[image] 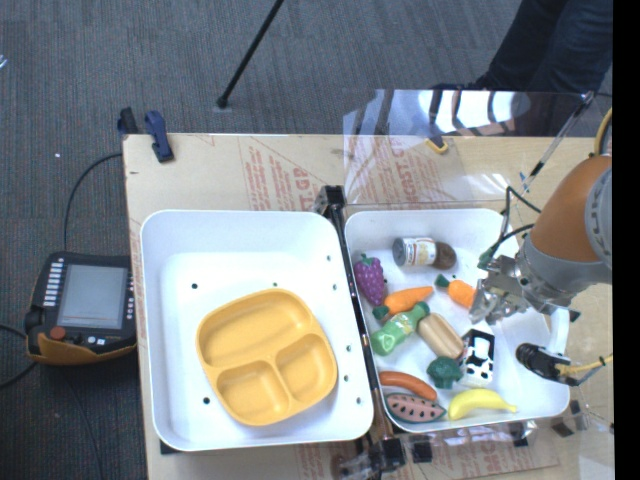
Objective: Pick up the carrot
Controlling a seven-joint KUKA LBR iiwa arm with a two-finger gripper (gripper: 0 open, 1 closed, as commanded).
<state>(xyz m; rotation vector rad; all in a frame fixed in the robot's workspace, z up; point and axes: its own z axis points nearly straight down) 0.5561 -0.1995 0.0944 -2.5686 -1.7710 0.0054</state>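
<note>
The carrot is orange with a green top. It lies flat in the right white bin, near the bin's middle left, pointing up and to the right. A second small orange piece lies just to its right. My gripper hangs over the right side of that bin, just right of the small orange piece and about a hand's width from the carrot. Nothing shows in its grasp. The grey arm with its orange band reaches in from the right.
Around the carrot lie purple grapes, a tin can, a green bottle, a tan roll, broccoli, a cow-patterned carton, a banana, a sausage and a watermelon slice. The left bin holds a yellow divided tray.
</note>
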